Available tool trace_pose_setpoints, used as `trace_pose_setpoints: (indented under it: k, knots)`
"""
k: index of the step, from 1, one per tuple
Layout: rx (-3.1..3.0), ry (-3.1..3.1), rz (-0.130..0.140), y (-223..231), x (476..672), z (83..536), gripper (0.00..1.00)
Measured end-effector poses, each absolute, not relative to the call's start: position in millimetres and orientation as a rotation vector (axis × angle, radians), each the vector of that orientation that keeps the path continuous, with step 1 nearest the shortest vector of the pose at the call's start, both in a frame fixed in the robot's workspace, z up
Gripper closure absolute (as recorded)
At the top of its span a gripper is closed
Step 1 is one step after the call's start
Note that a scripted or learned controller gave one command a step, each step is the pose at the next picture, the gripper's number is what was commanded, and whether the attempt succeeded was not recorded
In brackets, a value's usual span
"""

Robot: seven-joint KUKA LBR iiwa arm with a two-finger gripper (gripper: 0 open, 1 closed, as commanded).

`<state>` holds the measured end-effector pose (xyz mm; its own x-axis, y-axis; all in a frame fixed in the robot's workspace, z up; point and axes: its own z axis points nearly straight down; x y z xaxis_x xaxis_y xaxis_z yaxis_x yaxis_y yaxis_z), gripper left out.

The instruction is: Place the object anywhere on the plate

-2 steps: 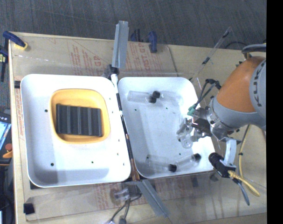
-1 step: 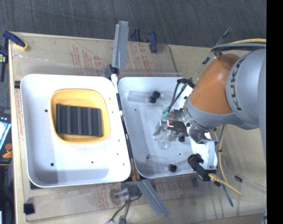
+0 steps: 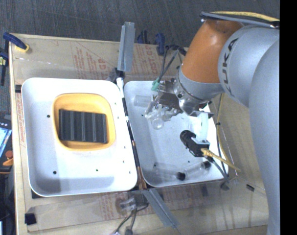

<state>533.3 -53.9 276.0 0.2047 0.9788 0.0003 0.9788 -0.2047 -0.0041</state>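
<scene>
Jaws' stance I cannot tell; gripper (image 3: 159, 112) hovers over right bin (image 3: 153, 155), apparently picking; plate (image 3: 84, 98) sits in left bin (image 3: 40, 146), so I expect a leftward carry.

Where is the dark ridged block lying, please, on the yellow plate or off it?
On it: the dark ridged block lies flat on the yellow plate, within its rim, in the left bin.

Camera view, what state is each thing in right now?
Yellow rounded plate with a dark ridged centre: lying flat in the left white bin.
Grey-and-orange arm's hand: low over the right white bin, apart from the plate.
Small clear pieces with black spots: lying loose along the right bin's near edge, too small to identify.
</scene>
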Motion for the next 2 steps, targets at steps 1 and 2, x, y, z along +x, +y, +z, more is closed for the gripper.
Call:
trace_pose_setpoints:
  k: [1,2]
  knots:
    - [-2.351,-2.075,0.009,-8.8,580.3,220.7,1.0]
    - [-2.351,-2.076,0.008,-8.7,580.4,221.0,0.0]
